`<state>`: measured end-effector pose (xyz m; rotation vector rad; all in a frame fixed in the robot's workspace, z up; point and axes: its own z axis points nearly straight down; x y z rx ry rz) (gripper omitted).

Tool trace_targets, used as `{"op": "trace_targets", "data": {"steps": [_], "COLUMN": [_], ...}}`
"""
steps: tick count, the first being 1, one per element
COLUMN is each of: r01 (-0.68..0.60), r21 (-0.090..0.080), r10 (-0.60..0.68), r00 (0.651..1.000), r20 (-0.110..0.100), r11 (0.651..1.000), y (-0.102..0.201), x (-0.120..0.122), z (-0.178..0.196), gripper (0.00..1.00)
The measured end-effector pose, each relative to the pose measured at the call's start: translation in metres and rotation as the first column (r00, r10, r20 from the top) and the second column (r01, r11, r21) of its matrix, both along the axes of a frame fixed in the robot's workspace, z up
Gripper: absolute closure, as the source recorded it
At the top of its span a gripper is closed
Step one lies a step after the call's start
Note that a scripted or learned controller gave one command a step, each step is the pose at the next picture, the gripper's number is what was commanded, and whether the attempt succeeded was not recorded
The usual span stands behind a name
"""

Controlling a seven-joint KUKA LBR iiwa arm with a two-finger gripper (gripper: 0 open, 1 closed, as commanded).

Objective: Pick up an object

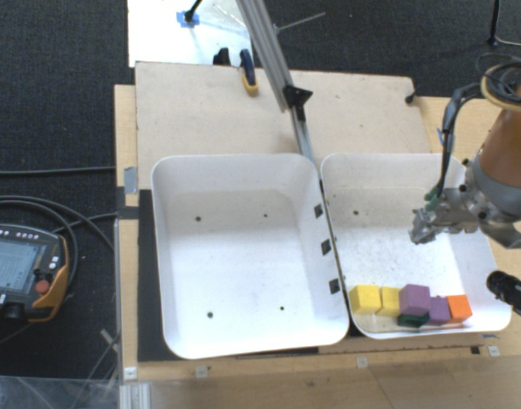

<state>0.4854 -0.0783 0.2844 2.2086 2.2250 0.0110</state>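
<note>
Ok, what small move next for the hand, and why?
Probably ease the hand toward the near wall of the right white bin, then lower. It hangs above bare floor, while the yellow, purple and orange blocks sit clustered along that wall.

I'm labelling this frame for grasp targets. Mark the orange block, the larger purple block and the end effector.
orange block (459,306): camera view, top face.
larger purple block (415,296): camera view, top face.
end effector (422,231): camera view, at its tip.

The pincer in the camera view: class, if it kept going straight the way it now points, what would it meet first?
The pincer points down and left, so probably the bare floor of the right bin, well short of the blocks along its near wall. Depth is hard to judge here.
</note>
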Motion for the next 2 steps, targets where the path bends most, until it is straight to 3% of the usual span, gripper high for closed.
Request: {"op": "trace_targets", "data": {"steps": [1, 2], "r01": [0.003, 0.009], "r21": [-0.001, -0.002], "r10": [-0.003, -0.009], "r00": [1.0, 1.0], "r20": [-0.006, -0.011], "r11": [1.0, 1.0], "y": [-0.001, -0.054], "x": [0.0, 0.06], "z": [-0.004, -0.091], "gripper": [0.0, 0.0]}}
